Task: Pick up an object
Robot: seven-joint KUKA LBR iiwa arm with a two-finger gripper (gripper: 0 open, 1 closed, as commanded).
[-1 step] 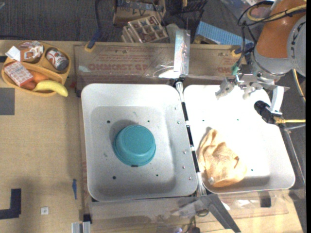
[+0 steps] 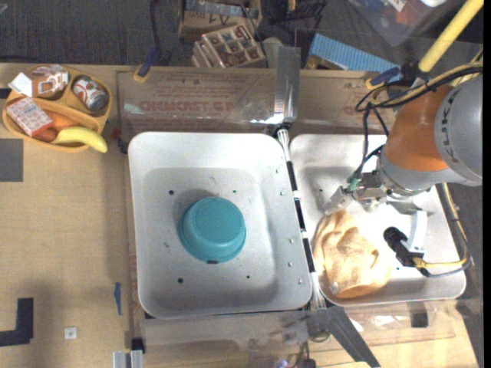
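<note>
A teal bowl (image 2: 213,229) lies upside down in the middle of the left bin (image 2: 153,159). A tan bread-like lump (image 2: 350,254) rests in the near left part of the right bin (image 2: 322,153). My gripper (image 2: 347,196) hangs low in the right bin, just above the far edge of the tan lump, with the grey arm and its orange band (image 2: 418,136) reaching in from the right.
A yellow tray (image 2: 46,133) with a banana (image 2: 83,137) and packaged food sits on the bench at the far left. Cardboard runs behind both bins, with boxes and cables beyond it.
</note>
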